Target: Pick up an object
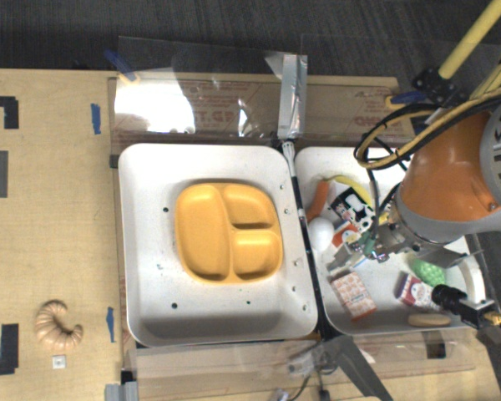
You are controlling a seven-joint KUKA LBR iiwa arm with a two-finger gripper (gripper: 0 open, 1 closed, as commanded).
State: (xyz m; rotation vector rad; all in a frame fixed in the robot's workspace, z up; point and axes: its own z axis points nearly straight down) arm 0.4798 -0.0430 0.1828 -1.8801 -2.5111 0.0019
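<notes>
You're looking at a mustard-yellow divided tray [228, 230] in a white bin [142, 190], a tan curled croissant-like thing [58, 326] on pale brown bench board [42, 224], blue tape marks [95, 118], the arm's orange band [451, 174].

One camera sits high above the bench and looks down at a slant. It takes in both white bins side by side: the left bin [142, 224] sits near the middle of the picture, and the right bin [384, 320] is close to the right edge. The far side of the bench is at the top, next to dark floor [234, 7]. The near side is at the bottom. The brown bench top [42, 224] stretches off to the left. The grey and orange arm [451, 174] comes in from the right.
</notes>
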